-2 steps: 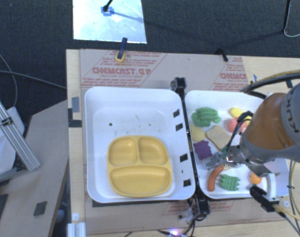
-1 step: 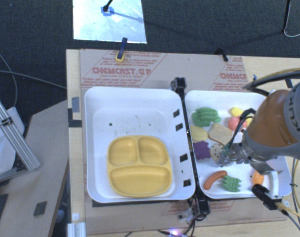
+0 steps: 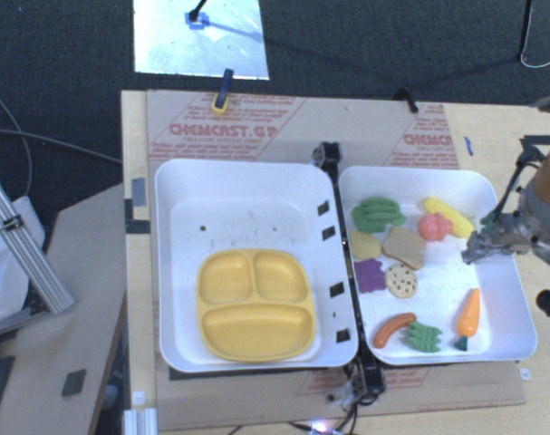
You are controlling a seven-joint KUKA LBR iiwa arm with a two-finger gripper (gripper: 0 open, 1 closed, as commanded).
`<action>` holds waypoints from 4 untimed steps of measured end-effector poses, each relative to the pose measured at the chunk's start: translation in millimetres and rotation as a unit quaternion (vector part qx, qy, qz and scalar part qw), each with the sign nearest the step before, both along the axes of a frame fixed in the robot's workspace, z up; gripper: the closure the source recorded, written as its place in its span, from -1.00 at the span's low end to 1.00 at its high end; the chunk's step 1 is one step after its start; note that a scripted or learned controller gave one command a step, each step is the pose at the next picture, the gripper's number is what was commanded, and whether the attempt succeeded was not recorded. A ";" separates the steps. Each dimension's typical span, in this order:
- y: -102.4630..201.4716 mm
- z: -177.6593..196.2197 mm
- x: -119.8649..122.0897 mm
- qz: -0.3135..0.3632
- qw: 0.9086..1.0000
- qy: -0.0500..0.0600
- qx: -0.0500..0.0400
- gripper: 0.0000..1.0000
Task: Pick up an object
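Note:
The right bin (image 3: 501,333) holds several toy foods: a green pea pod (image 3: 377,212), a yellow corn cob (image 3: 448,214), a pink fruit (image 3: 434,227), a slice of bread (image 3: 405,246), a purple piece (image 3: 370,275), a cookie (image 3: 401,284), a sausage (image 3: 392,328), a green leafy piece (image 3: 424,337) and a carrot (image 3: 468,314). My gripper (image 3: 477,246) hangs over the right side of this bin, just right of the pink fruit and above the carrot. Nothing shows between its fingers.
The left bin (image 3: 179,243) holds a yellow divided plate (image 3: 255,303). A black clip bar (image 3: 342,261) runs between the bins. The arm (image 3: 542,211) reaches in from the right edge. A cardboard sheet (image 3: 284,125) lies under both bins.

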State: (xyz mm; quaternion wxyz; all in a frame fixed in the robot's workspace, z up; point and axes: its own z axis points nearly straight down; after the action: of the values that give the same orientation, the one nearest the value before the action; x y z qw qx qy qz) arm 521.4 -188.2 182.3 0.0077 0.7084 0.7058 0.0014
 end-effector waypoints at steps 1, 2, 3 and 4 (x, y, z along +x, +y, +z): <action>88.7 -58.2 14.9 0.008 1.000 0.008 0.007 1.00; 82.5 -55.3 14.5 0.003 1.000 0.006 0.004 -1.00; 82.5 -55.3 14.5 0.003 1.000 0.006 0.004 -1.00; 127.5 11.1 10.5 0.006 1.000 0.003 0.005 -1.00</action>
State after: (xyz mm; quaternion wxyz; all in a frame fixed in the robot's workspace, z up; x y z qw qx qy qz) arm 531.9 -60.8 193.4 0.0019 0.7041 0.7101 0.0025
